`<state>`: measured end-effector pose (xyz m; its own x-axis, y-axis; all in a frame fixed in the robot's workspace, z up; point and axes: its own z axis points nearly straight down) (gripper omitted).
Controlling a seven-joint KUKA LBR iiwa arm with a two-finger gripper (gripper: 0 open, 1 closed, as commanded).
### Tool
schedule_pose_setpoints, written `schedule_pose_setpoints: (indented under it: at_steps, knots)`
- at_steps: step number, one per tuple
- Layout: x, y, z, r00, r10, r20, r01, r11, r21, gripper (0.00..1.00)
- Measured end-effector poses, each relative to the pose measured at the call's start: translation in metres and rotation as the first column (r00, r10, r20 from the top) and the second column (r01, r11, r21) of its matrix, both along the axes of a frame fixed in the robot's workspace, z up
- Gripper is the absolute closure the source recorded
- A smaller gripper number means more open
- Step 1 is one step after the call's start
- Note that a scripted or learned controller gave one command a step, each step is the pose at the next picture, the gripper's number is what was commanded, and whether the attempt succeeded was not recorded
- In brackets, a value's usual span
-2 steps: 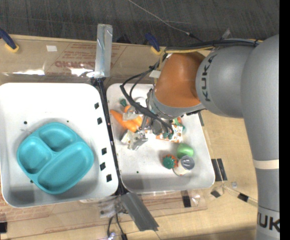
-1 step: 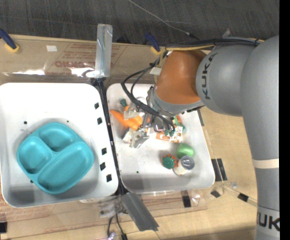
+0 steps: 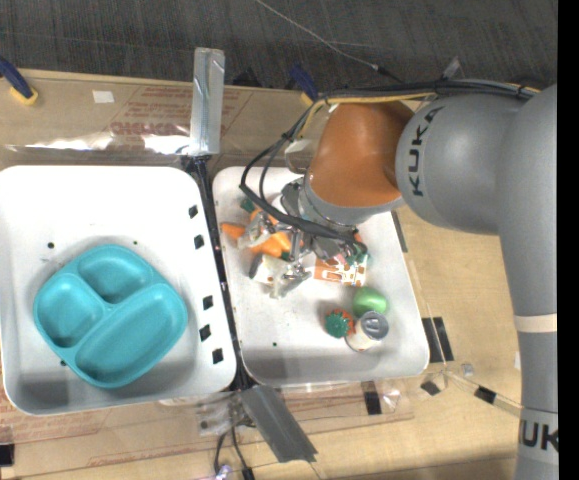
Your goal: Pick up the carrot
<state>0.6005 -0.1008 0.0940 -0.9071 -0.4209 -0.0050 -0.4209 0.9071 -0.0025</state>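
Gripper (image 3: pixel 287 253) low inside the right bin (image 3: pixel 269 353), under the orange band (image 3: pixel 354 153) of the grey arm (image 3: pixel 489 158), among a small heap of things near the bin's middle. Fingers mostly lost in the clutter, so impossible to tell whether open or closed, and impossible to tell whether anything is between them.

Carrot (image 3: pixel 273 242) lying in the same bin, an orange piece just left of the wrist, right beside the gripper and perhaps touching it; contact not clear. Second small orange piece (image 3: pixel 232 230) a little more to the left, near the bin's left wall, apart from the gripper.

Red and white packet (image 3: pixel 337 268) just right of the gripper, partly under the arm. Green ball (image 3: pixel 370 301) lower right of it, then a small green and red toy (image 3: pixel 338 321) and a round can (image 3: pixel 371 326) close together near the front right corner.

Left bin (image 3: pixel 29 203) holding a teal divided plate (image 3: pixel 111 313) with three compartments, lying flat, well apart from the gripper. Black cables (image 3: pixel 264 163) running from the wrist toward the back edge of the right bin.
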Motion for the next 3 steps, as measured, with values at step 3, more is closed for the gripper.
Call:
schedule_pose_setpoints:
  at_steps: [3]
  knots:
    - [-0.067, 0.057, 0.262, 1.0, -0.007, 0.01, 0.007, 1.0, -0.003, 1.0]
